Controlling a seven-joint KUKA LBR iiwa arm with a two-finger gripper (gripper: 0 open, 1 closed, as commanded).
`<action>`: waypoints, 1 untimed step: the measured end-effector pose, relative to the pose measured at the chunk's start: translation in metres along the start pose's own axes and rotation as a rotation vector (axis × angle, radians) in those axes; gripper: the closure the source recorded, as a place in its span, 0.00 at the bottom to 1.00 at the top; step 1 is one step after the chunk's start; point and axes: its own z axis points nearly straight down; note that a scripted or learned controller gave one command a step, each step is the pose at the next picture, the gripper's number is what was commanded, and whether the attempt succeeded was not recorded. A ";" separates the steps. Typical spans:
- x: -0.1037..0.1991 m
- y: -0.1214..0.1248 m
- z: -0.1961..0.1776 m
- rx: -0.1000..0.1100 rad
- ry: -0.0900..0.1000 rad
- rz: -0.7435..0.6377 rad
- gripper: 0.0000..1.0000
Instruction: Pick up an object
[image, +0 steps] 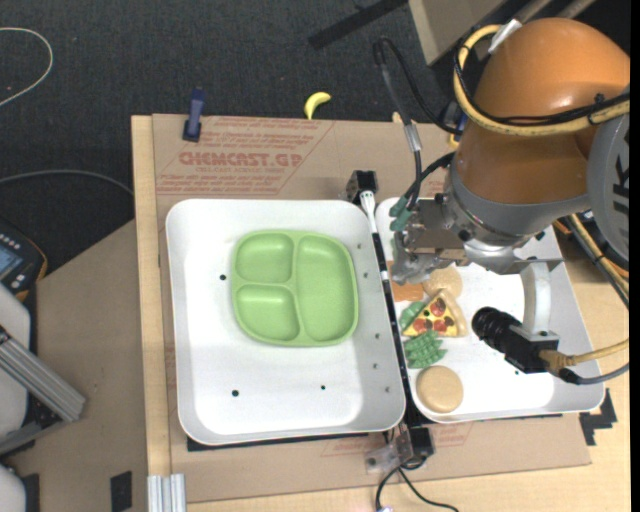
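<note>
On the counter (250, 160), the tool (412, 262), finger state indeterminable, hangs near crowded toy food (432, 318); a descent may snag neighbouring pieces.

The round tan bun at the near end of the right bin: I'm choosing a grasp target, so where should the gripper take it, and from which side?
Probably from straight above, fingers across the middle of the round tan bun. It lies flat and apart from the green toy beyond it, but close to the right bin's left wall, so closing along that wall seems safest.

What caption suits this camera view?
Arm's claw lowered into right bin above pizza slice, green toy and bun; green tray sits in left bin.
</note>
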 end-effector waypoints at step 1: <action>0.047 -0.003 -0.088 -0.009 0.004 -0.006 1.00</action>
